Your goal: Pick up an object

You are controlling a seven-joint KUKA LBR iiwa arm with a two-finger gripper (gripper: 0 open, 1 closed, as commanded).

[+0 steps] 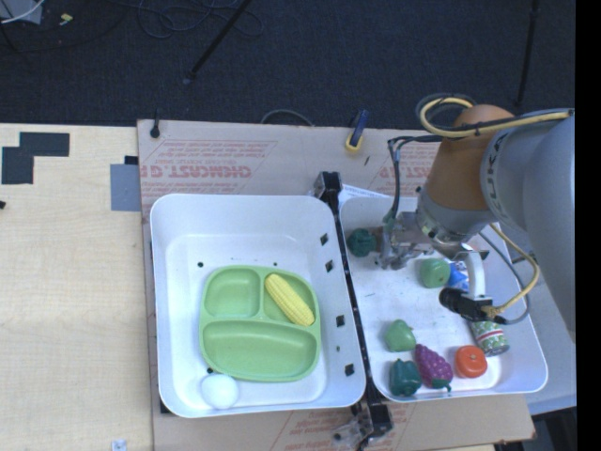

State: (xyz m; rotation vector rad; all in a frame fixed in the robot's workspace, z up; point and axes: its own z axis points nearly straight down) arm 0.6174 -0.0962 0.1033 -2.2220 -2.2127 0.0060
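Observation:
My gripper (398, 250) is low over the back part of the right bin (526, 369), under the grey arm with its orange band. A dark green round object (360, 242) lies just to its left, close to the bin's dividing wall. A pale green object (433, 272) sits just to its right, with a blue-and-white item (458, 275) beside that. Nothing is seen lifted off the bin floor.
Near the front of the right bin lie a light green pepper (400, 334), a dark green pepper (406, 377), purple grapes (433, 365), an orange fruit (470, 362) and a small can (490, 338). The left bin (178, 252) holds a green divided plate (254, 346) with a corn cob (289, 299), and a white ball (221, 390).

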